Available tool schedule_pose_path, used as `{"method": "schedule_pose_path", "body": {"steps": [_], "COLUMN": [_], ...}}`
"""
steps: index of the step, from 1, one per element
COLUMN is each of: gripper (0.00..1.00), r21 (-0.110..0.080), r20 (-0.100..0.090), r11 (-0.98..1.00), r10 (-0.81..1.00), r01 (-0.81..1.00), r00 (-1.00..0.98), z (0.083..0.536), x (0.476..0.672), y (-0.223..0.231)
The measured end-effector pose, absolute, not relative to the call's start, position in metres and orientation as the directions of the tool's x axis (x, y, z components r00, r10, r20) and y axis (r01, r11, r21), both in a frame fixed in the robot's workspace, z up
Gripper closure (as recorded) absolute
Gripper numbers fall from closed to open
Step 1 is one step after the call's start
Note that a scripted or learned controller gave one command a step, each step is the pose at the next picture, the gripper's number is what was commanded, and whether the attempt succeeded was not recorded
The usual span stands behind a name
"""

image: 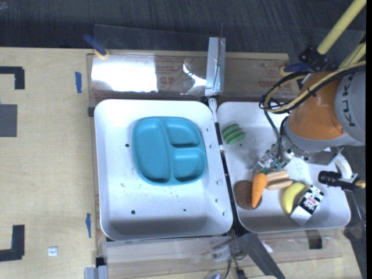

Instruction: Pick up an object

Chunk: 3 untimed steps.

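I'm taking the right bin (337,217) as landmark. At its near edge a banana (292,196), a small white box (308,204), a carrot (258,189) and a brown round thing (244,195) are bunching together, so they're candidates. Mid-bin, the tool (273,163) is hanging over a hot dog (278,180), probably targeting it; I can't tell its state. A green ridged item (233,133) is lying far-left in it. Left of it, a blue divided plate (170,149) is sitting.

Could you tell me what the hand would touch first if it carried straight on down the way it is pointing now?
Most likely the hot dog: the hand points down and slightly left, its tip just above the bun in the right bin. The carrot lies just beside it, and depth is unclear, so it may brush that instead.
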<state>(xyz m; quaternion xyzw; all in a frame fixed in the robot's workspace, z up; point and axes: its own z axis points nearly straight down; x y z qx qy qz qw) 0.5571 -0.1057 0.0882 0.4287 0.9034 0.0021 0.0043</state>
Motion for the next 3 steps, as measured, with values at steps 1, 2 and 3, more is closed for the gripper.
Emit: {"method": "schedule_pose_path", "body": {"steps": [1, 2, 3], "gripper": [1.00, 1.00, 1.00], "r21": [0.010, 0.005, 0.004], "r20": [0.000, -0.002, -0.002], "r11": [0.285, 0.355, 0.356], "r10": [0.959, 0.935, 0.934], "r01": [0.959, 0.935, 0.934], "r00": [-0.285, -0.355, -0.356], "z": [0.088, 0.186, 0.193], "x": [0.546, 0.583, 0.583], "y": [-0.115, -0.083, -0.083]}}
